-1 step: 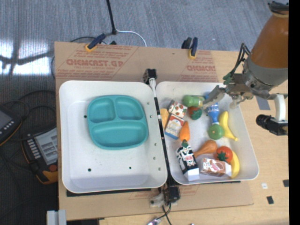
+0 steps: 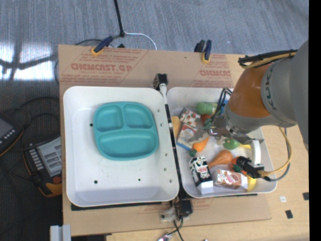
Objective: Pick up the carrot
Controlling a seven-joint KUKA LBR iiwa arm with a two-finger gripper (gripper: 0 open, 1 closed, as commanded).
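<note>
- Left bin point(image 2: 75, 185): holds 1 teal divided tray point(image 2: 125, 130).
- Right bin point(image 2: 268, 185): holds the carrot point(image 2: 222, 158), mid-bin among toy food, and a cow-print carton point(image 2: 200, 169).
- Gripper point(image 2: 216, 129): above the carrot; finger state probably obscured, cannot tell.

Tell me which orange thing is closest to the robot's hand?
The small orange piece, just left of the hand. The bigger carrot lies lower, nearer the bin's front.

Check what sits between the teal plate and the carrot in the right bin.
In the camera view, the two bins' adjoining rims and a small carton lie between the teal plate and the carrot.
</note>
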